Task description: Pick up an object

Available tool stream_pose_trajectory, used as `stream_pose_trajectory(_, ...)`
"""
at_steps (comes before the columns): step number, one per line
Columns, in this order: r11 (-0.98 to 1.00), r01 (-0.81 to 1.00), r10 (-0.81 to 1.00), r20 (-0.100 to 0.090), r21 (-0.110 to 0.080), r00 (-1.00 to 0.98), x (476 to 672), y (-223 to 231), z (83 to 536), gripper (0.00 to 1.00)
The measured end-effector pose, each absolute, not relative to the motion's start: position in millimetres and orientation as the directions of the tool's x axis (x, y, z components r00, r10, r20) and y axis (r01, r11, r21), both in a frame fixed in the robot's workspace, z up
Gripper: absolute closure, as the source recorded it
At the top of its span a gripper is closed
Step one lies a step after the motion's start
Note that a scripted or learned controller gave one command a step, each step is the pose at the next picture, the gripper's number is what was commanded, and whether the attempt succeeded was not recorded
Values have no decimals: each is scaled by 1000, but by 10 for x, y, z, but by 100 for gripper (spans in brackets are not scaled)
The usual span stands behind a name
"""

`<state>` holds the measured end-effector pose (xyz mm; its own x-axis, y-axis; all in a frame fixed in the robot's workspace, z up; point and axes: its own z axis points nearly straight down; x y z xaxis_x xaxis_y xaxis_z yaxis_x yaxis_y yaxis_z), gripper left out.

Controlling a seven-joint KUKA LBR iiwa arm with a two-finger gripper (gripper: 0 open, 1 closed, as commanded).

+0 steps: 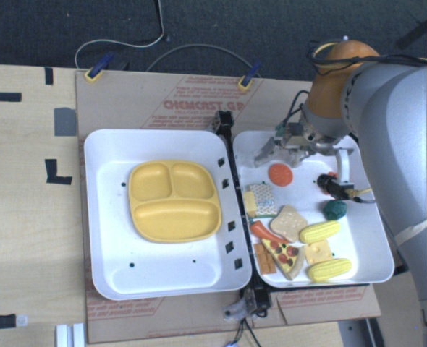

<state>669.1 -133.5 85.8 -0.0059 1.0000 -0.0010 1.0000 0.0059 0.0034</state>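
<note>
Where toys crowd, arm (pixel 387 121) low overhead

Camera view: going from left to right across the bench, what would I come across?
Left white bin → yellow divided plate → right white bin with a carrot → red round piece → corn cob → dark green ball → grey arm.

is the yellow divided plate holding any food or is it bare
Bare. The yellow divided plate lies flat in the left bin, and all three compartments show plain yellow. The toy food sits in the right bin.
</note>
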Motion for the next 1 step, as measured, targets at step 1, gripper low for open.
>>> stream_pose_trajectory(1,3,1000,1000,-3,3,-3,6558,-1103,862,0)
